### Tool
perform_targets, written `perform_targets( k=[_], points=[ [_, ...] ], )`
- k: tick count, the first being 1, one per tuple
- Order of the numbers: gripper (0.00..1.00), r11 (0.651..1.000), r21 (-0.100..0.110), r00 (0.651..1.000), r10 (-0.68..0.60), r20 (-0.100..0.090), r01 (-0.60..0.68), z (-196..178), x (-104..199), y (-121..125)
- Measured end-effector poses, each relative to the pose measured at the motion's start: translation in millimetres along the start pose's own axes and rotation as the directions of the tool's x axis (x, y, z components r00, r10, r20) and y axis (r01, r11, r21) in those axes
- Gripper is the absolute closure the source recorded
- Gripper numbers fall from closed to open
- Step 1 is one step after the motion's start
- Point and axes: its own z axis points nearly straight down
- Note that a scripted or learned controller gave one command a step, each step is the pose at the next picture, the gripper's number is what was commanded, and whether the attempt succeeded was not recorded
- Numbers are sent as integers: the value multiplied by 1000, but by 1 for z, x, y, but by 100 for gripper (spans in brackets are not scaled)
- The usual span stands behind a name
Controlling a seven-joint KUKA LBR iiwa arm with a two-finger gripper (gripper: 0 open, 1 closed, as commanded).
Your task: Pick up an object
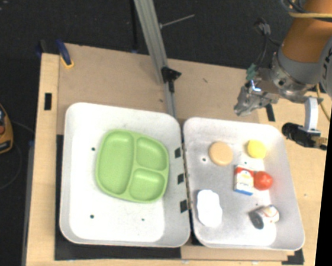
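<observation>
Task barely begun: nothing lifted. Claw [248,103] hangs in upper right of frame, above counter [219,85] just beyond far rim of right bin [293,191]; whether spread or pressed together, cannot tell.

Candidates all lie in right bin, centre-right of frame:
- tan round disc [221,153]
- yellow ball [256,148]
- red ball [263,181] touching small carton [243,182]
- white lump [209,206]
- small grey-white thing [262,217]

Green divided plate [132,166] lies in left bin [74,208].

Bright, even lighting; slightly soft focus

The grey arm [303,50] reaches in from the right, its end effector [250,103] pointing downward.
</observation>
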Motion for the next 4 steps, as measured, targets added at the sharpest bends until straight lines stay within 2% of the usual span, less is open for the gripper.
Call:
perform_targets(
  k=[1,3,4],
  points=[
    [100,1000,6,1000,-1,0,1,16,43,-25],
    [100,1000,5,1000,-3,-2,3,25,140,-44],
    [100,1000,7,1000,-2,-1,2,43,179,-72]
  ],
)
